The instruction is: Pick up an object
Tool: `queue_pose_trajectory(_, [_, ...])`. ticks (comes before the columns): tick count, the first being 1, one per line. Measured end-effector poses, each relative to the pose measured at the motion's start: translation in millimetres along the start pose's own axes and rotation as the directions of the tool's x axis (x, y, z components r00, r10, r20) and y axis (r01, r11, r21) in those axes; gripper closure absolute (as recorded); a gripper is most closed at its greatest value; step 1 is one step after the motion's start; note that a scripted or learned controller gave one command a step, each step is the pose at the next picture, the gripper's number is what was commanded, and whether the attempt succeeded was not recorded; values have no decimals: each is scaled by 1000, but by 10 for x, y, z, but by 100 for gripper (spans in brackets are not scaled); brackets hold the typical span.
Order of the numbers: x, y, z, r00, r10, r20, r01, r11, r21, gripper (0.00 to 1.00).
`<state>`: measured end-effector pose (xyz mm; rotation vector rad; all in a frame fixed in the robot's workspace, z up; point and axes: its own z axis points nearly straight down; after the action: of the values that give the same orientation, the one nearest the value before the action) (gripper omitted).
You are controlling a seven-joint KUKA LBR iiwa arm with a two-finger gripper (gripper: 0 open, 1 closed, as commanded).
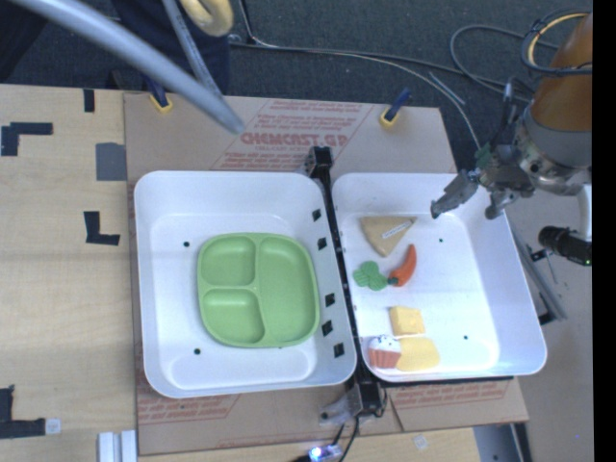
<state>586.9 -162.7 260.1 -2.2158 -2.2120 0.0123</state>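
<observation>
The open, empty claw (pixel 474 195) hovers at the right bin's (pixel 500 287) far right corner, so this looks like the approach step: next it must descend on a piece such as the near-left wedge (pixel 386 234).

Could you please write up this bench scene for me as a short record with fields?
left bin: holds a green tray with three compartments
right bin: holds the toy foods
wedge: tan, toward the far side of the right bin
carrot: orange, just nearer than the wedge
green piece: beside the carrot
yellow block: near middle of the right bin
cupcake: at the near edge
claw: above the right bin's far right corner, holding nothing
</observation>
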Motion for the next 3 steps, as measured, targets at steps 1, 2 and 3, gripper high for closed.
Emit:
queue_pose_trajectory(1, [4, 21, -71, 1000, -3, 2, 3, 1000, -12, 0])
queue_pose_trajectory(2, [45, 62, 560, 1000, -3, 2, 3, 1000, -7, 0])
queue_pose_trajectory(3, [125, 43, 1033, 1000, -3, 2, 3, 1000, -7, 0])
